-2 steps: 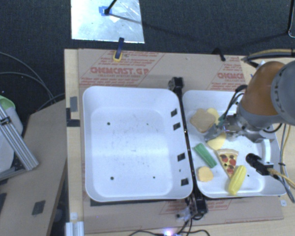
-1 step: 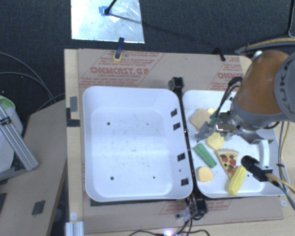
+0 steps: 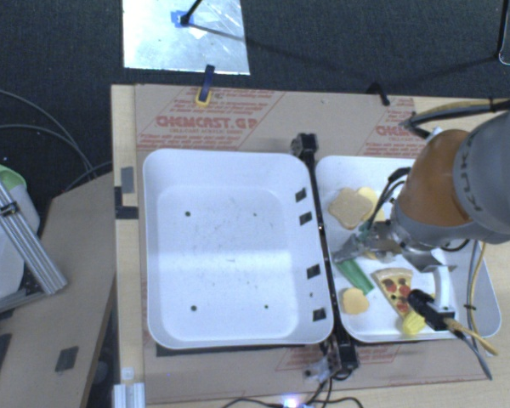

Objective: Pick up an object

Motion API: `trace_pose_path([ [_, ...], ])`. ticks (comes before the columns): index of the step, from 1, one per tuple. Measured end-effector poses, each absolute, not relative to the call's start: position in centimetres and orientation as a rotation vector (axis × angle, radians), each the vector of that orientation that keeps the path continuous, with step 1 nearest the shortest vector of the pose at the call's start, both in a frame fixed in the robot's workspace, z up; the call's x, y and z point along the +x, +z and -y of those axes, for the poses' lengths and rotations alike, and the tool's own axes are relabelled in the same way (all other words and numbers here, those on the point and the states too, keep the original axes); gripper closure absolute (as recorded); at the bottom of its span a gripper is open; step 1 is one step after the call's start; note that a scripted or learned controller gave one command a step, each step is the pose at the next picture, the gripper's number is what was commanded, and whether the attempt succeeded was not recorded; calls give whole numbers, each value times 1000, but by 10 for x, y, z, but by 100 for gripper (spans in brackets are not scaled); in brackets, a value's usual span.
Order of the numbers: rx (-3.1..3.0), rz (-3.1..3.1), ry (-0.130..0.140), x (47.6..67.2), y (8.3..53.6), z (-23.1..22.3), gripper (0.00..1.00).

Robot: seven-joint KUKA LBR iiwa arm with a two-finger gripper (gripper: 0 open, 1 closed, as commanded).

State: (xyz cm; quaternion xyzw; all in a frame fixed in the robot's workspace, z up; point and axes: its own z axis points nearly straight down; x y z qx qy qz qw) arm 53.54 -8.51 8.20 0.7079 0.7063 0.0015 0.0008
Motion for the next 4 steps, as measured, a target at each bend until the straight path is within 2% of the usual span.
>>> trace_pose_path([
  [1,2208,-2229,12,487,190,9,0],
  [2,2205,-2232,12,564,185,-77,0],
  [3,2210,-2234,2,516,80,-161,0],
  [4,2207,-2217,27,611,282,-136,0],
])
